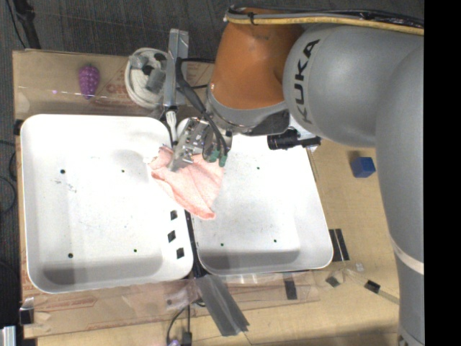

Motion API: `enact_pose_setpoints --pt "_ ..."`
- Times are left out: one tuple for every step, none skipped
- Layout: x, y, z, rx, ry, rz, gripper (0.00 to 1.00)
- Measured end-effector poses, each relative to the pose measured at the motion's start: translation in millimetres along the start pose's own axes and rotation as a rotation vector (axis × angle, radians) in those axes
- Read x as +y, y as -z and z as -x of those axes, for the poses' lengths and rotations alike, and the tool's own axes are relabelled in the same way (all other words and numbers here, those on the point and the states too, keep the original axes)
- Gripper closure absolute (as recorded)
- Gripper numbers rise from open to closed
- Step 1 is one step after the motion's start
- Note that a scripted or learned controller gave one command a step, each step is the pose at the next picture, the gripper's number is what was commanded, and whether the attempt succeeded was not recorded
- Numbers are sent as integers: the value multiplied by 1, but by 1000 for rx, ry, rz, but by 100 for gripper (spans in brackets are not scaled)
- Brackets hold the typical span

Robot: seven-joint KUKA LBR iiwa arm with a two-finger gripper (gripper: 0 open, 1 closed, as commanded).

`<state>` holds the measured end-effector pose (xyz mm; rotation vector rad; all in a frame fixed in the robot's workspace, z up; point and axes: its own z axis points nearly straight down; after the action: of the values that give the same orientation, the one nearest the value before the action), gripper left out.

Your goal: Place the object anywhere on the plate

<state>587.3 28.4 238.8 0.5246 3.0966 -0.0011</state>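
Pink cloth (189, 181) seemingly pinched in the tool (193, 148) (arm (338, 78) reads KUKA).

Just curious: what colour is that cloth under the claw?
Pale pink cloth, clearest in the camera view.

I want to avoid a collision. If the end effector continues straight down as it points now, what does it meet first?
Most likely the pink cloth, which lies directly under the end effector across the rims of the two white bins. Depth is unclear, so they may already be touching.
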Motion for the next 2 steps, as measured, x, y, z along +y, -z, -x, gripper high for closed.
enact_pose_setpoints --pt "56 -9 11 1 342 0 100" --pt "109 -4 20 1 344 0 100"
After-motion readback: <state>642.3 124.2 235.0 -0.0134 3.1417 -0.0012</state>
